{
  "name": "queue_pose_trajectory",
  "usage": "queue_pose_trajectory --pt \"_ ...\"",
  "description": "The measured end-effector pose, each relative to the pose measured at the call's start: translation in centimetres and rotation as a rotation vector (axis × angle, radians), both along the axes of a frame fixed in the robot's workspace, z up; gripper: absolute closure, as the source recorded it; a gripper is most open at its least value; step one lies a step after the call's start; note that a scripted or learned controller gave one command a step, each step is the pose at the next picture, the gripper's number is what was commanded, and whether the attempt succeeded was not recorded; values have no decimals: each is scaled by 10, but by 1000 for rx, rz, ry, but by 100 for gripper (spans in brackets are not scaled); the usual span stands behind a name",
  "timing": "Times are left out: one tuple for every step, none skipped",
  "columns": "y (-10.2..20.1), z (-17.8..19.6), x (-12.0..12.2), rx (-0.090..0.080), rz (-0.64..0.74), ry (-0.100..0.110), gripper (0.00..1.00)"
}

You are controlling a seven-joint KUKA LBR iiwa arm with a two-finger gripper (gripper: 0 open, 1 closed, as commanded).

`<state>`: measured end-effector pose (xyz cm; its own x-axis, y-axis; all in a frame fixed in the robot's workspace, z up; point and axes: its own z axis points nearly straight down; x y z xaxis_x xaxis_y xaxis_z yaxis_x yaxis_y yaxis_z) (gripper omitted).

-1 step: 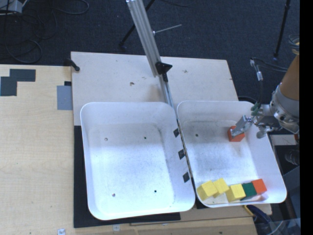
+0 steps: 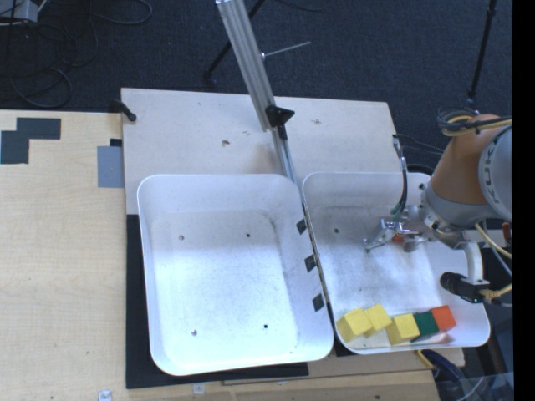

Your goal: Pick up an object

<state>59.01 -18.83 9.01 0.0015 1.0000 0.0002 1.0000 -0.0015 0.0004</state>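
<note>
Gripper (image 2: 386, 234) hangs over right bin (image 2: 351, 192), mid-floor. Yellow blocks (image 2: 365, 320), green block (image 2: 425, 323) and orange block (image 2: 443, 317) line that bin's near rim.

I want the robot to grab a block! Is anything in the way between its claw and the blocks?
Nothing visible. The gripper sits over the right bin, and bare bin floor lies between it and the blocks lined up along the near edge.

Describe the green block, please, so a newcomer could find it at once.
Look at the right-hand bin, along its near edge, where a row of small blocks sits. The green block is second from the right, between a yellow block and the orange block.
</note>
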Motion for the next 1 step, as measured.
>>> queue_pose_trajectory --pt "32 0 50 1 6 2 0"
